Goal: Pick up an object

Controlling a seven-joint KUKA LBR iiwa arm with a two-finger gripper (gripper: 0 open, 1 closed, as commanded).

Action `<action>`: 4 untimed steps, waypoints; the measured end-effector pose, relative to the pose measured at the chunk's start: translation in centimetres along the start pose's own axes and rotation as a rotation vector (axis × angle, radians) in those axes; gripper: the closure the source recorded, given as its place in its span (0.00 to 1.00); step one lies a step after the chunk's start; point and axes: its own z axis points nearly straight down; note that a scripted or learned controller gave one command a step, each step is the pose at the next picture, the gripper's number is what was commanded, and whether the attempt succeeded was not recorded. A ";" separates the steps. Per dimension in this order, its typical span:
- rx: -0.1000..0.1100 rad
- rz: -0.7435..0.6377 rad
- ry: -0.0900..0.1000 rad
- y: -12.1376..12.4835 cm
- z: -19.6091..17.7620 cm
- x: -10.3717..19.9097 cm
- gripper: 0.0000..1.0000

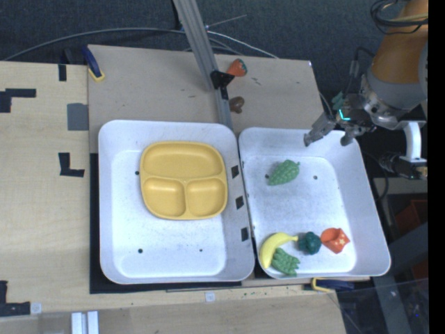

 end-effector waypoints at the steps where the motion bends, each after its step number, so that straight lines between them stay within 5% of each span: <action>1: 0.005 0.001 -0.001 0.1 4.4 -0.1 0.00; 3: 0.007 0.001 0.000 -1.3 16.4 1.0 0.00; 4: 0.002 -0.001 0.001 -1.1 15.0 1.1 1.00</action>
